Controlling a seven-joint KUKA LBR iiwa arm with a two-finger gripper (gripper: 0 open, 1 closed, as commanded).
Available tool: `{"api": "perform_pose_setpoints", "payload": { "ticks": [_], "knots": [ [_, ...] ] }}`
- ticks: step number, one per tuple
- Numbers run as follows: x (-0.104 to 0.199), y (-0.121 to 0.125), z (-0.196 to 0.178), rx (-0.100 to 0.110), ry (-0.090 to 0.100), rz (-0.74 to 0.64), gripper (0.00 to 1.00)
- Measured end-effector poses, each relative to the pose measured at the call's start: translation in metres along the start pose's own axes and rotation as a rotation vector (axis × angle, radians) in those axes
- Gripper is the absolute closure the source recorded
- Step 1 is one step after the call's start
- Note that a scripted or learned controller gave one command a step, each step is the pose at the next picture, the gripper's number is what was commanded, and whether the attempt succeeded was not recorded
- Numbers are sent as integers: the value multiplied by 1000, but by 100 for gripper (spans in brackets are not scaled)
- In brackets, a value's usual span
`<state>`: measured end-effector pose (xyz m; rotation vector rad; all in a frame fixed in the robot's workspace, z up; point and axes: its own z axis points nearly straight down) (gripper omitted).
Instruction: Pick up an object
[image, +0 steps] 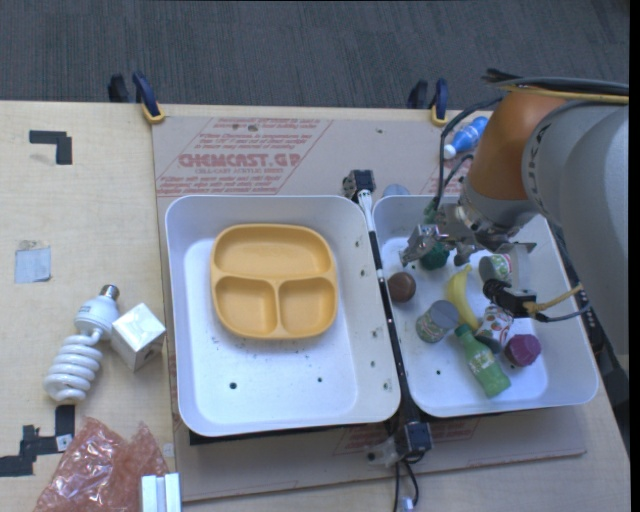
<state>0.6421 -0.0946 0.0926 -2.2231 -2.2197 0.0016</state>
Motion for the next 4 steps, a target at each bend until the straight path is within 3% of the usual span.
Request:
{"api": "perform_pose_setpoints", "payload": {
  "ticks": [1, 2, 3, 4],
  "knots": [
    [2, 17, -1, -3, -1, -3, 0],
    [1, 1, 0, 0, 0, 0, 0],
    [1, 17, -1, -3, -1, -4, 0],
    [0, 18, -11, -4, -2, -5, 100]
  ]
}}
